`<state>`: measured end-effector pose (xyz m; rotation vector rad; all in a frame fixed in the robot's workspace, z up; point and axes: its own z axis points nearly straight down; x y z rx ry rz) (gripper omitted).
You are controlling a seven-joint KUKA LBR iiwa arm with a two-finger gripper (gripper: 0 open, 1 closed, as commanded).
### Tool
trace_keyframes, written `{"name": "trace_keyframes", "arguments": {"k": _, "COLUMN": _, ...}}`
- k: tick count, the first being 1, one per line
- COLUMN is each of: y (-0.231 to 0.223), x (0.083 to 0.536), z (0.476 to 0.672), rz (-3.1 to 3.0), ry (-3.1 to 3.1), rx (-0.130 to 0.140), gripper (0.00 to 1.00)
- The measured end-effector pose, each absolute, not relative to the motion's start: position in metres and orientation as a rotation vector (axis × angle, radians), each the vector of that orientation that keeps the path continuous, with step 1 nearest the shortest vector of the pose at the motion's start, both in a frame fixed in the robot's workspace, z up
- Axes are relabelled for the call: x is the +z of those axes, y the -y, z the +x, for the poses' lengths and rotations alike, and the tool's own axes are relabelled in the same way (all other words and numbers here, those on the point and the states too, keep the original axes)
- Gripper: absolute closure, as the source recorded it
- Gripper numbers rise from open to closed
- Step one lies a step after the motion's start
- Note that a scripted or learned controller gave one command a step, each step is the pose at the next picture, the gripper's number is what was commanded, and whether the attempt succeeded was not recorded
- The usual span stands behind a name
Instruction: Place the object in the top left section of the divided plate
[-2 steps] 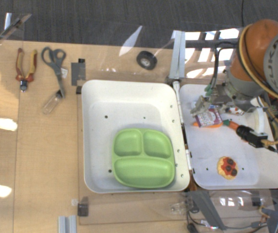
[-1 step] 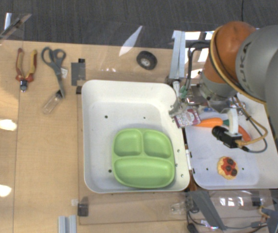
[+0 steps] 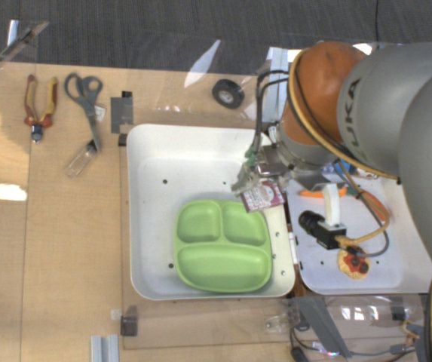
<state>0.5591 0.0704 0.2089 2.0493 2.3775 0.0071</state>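
The green divided plate point(image 3: 223, 262) lies in the left bin point(image 3: 151, 202), toward its front right. Its top left section point(image 3: 199, 222) holds nothing. My gripper point(image 3: 255, 182) hangs over the left bin's right side, just above and right of the plate's top right section. A small maroon-and-white packet point(image 3: 264, 197) hangs between its fingers, overlapping the wall between the two bins, so it is lifted off the bin floor. The grey arm and its orange band point(image 3: 317, 96) cover much of the right bin.
The right bin point(image 3: 396, 274) holds an orange stick-shaped item point(image 3: 321, 193) and a small pizza-like toy point(image 3: 353, 263). On the bench behind the bins lie scissors point(image 3: 86, 105), red-handled pliers point(image 3: 38, 104), a black tape roll point(image 3: 228, 93) and a small black block point(image 3: 123, 110).
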Motion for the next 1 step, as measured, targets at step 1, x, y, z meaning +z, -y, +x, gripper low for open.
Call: {"name": "trace_keyframes", "arguments": {"k": 1, "y": -0.1491, "x": 0.1558, "z": 0.5419, "rz": 1.984, "ry": -2.435, "rx": 0.003, "gripper": 1.00}}
